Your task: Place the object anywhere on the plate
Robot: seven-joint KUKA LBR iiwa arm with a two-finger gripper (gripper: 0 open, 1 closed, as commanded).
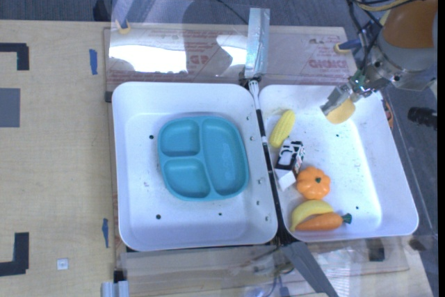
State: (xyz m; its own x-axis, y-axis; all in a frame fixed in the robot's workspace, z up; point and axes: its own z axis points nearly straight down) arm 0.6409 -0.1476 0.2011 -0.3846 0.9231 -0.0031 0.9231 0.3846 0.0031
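Over the right bin's (400,170) far side, claw (342,106) pinches a small yellow object (341,112), likely light, soft, gripped at top; plate (203,156) left.

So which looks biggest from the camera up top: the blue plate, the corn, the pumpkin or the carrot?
1. Blue plate, by far the biggest.
2. Corn and carrot: about the same length, too close to rank.
3. Little orange pumpkin: shortest, though rounder.

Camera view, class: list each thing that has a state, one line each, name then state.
Blue three-compartment plastic plate: upright in left bin, nothing on it.
Yellow toy corn cob: lying in right bin.
Orange toy pumpkin: sitting upright.
Yellow toy banana: lying beside the orange toy carrot.
Hand: holding a pale yellow object.
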